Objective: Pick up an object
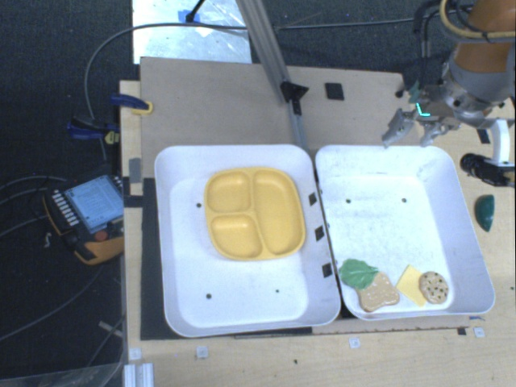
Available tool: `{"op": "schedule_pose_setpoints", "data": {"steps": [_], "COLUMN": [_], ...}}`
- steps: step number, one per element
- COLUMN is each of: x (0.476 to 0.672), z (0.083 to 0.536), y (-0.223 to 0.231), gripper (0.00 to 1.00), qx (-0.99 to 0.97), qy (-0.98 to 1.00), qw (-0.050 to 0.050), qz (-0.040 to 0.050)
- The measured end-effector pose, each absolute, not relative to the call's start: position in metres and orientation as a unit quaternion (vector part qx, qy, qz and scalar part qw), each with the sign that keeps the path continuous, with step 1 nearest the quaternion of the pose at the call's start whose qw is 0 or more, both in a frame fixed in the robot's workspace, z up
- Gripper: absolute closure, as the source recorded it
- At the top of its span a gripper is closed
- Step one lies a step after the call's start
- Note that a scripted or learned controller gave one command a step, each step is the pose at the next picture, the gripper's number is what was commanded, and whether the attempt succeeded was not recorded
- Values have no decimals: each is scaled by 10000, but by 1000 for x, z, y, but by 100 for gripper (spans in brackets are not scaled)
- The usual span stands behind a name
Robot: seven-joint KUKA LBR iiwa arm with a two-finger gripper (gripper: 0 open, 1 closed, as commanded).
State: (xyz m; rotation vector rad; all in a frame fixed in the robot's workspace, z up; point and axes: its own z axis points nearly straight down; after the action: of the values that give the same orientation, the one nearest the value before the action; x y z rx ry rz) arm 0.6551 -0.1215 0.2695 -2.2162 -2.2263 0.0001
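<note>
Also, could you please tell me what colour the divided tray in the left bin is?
The divided tray is yellow, seen clearly in the camera view.

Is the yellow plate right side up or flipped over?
Right side up: the yellow plate shows its three hollow compartments facing up in the left bin.

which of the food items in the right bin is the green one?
The green leaf-shaped piece, leftmost of the cluster at the right bin's near edge. The toast, cheese and cookie are tan or yellow.
</note>
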Motion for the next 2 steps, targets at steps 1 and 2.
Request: {"op": "schedule_pose_setpoints", "data": {"steps": [1,2], "x": [656,659], "z": [271,229], "y": [-121,-119], "gripper": [0,0], "qx": [-7054,-7051], "qy": [-7088,-7091], "qw": [-9,-5], "qz": [-8,3]}}
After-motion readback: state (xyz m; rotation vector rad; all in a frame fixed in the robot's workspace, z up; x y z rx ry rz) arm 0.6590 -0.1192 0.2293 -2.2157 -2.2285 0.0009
